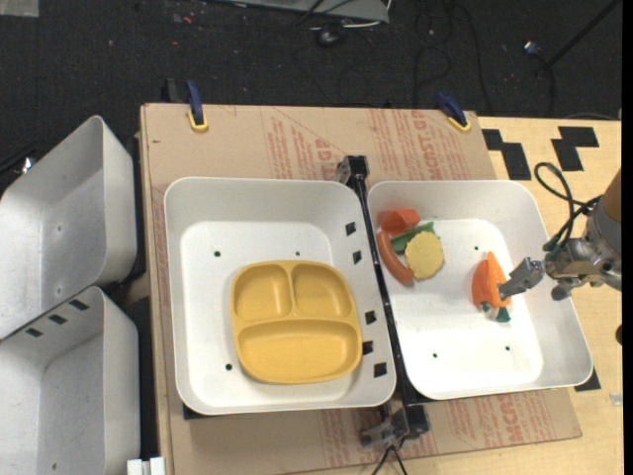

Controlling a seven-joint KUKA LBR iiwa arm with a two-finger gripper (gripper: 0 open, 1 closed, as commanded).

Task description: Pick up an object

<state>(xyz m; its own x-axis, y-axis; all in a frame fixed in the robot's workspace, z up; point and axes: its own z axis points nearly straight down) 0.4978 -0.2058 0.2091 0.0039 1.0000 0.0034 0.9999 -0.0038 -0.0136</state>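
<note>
- The left bin (pixel 188 295) carries a yellow divided tray (pixel 295 321); the right bin (pixel 554 354) holds the toy food.
- The gripper (pixel 514 283) sits at the orange carrot (pixel 485 281) by the right wall — whether its fingers clasp it, I cannot tell.
- Best to pinch the carrot's middle, then lift straight — clear of the wall.

We see two bins (pixel 450 379) of smooth white plastic with a soft sheen, resting on a matt brown cardboard sheet (pixel 297 146). In the left bin lies a smooth yellow plastic tray (pixel 295 322). Right of it, an orange carrot (pixel 485 280) looks like matt plastic.
</note>
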